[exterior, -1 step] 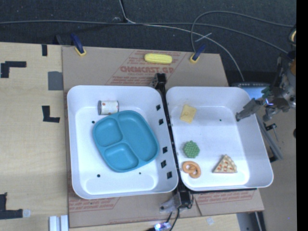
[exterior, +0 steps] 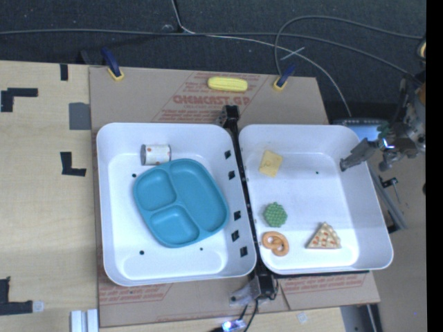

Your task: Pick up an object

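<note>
Camera view: no pick is begun. The tool (exterior: 360,154) is held over the right bin's (exterior: 360,258) right rim; its opening cannot be told. The yellow block (exterior: 270,163), green ball (exterior: 275,214), pretzel (exterior: 275,243) and pizza slice (exterior: 324,237) lie inside that bin, ungrasped.

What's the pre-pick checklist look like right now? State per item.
1. Gripper over the right bin: not ok, at its right rim.
2. Nothing held: cannot tell.
3. Targets in right bin: ok, cheese wedge, green ball, pretzel, pizza slice.
4. Targets spaced apart: ok, pretzel and green ball closest.
5. Left bin: ok, blue divided plate, small can.
</note>
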Robot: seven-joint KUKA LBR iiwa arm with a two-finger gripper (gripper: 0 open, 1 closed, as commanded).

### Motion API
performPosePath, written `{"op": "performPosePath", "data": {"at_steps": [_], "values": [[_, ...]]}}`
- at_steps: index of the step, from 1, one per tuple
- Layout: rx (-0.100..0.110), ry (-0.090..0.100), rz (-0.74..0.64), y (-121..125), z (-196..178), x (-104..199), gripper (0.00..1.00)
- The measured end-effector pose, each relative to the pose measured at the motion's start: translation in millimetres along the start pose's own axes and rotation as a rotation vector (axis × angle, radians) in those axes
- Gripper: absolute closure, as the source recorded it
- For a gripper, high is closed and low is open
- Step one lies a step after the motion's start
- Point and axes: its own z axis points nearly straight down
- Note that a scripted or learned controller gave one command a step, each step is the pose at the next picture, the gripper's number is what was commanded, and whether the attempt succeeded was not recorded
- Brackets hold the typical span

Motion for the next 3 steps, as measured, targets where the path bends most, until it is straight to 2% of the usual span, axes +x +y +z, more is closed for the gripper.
{"op": "performPosePath", "data": {"at_steps": [3], "values": [[0.005,0.001,0.0,-14,134,2,0.0]]}}
